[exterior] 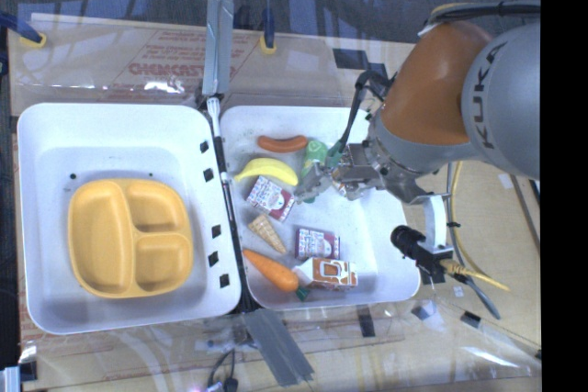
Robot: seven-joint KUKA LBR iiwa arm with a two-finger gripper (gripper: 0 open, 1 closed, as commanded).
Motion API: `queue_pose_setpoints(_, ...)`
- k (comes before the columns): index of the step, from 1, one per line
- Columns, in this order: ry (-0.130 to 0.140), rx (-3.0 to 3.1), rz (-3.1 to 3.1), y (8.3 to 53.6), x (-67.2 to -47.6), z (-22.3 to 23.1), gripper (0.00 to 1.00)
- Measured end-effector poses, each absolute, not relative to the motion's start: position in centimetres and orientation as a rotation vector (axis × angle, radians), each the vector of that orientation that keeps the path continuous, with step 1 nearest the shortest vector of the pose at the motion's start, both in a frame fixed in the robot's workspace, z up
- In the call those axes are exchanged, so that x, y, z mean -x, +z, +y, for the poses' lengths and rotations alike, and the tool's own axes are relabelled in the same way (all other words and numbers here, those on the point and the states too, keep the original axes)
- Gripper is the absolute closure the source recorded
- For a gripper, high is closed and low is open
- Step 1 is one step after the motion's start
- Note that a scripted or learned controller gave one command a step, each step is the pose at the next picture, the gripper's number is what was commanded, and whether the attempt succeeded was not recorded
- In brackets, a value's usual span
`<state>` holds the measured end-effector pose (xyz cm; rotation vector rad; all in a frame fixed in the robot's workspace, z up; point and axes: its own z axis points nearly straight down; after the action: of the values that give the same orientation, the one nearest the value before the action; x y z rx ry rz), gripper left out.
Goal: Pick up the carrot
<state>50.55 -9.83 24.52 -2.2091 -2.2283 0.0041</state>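
two shallow white bins are seen side by side on the bench. in the left bin (37,197) a yellow divided tray (130,237) is laid flat, with three compartments showing. the right bin (390,271) is crowded with small items. the carrot (270,270) is found near the front edge of this bin, lying at a slant with its orange body pointing toward the divider and its green top beside a small orange juice carton (333,273). just behind the carrot an ice cream cone (268,233) is placed, and a dark red packet (317,243) is set to its right. a second red and white packet (270,197) lies under a banana (266,170), and a sausage (283,143) is seen toward the back wall, with a green item (317,151) next to it. the gripper (323,176) is positioned low over the middle of the right bin, close to the green item and the banana, well apart from the carrot. whether it is spread or closed cannot be told from this angle, and nothing is clearly seen held by it. the grey arm with its orange band (432,96) is extended in from the right.
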Motion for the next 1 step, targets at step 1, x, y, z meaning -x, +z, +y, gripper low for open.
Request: queue_pose_setpoints(1, 0.006, 2.247, -2.187, 12.06, -48.05, -9.39, 0.00)
